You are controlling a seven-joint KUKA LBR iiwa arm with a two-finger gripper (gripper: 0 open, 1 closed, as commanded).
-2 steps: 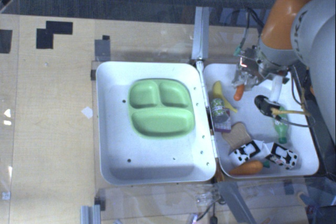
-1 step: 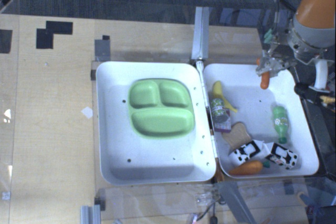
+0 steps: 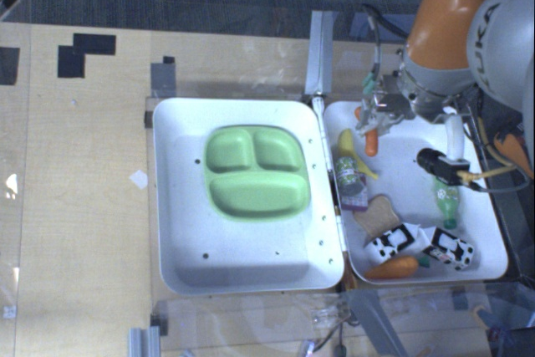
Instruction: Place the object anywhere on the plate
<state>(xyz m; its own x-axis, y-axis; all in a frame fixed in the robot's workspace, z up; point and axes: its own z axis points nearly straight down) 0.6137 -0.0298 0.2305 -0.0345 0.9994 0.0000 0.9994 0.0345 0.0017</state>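
Over right bin, tool, carrot

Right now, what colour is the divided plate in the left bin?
Light green. The plate shows plainly in the camera view, lying in the white left bin.

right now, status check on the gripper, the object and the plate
Gripper over the right bin, an orange carrot-like piece hanging at its tip. Green plate sits in the left bin, nothing on it. Bin divider lies between them.
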